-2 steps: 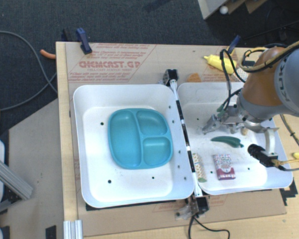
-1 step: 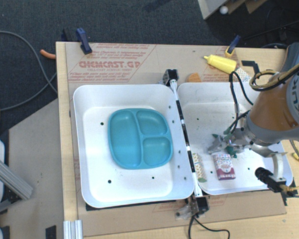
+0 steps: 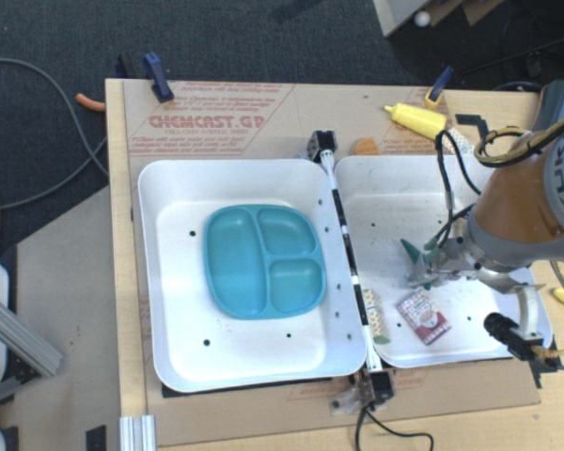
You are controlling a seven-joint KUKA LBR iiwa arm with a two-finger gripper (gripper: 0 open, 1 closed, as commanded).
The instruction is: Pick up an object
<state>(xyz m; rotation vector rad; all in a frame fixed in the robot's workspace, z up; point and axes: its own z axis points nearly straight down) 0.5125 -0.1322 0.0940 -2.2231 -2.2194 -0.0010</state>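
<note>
A turquoise divided plate (image 3: pixel 263 259) lies in the left bin (image 3: pixel 169 205). In the right bin (image 3: pixel 385 186) my gripper (image 3: pixel 423 269) reaches down from the right, just above the bin floor. A small teal object (image 3: pixel 413 250) lies at its upper left, touching or very near the fingertips. A red and white packet (image 3: pixel 423 315) lies just below the gripper, apart from it. A small patterned packet (image 3: pixel 371 310) sits by the divider between the bins. The arm hides the right part of the bin.
A yellow object (image 3: pixel 415 117) and a small orange piece (image 3: pixel 364 146) lie on the bench behind the right bin. Blue clamps (image 3: pixel 157 75) hold the board at the back. Black cables (image 3: pixel 448 172) loop over the right bin.
</note>
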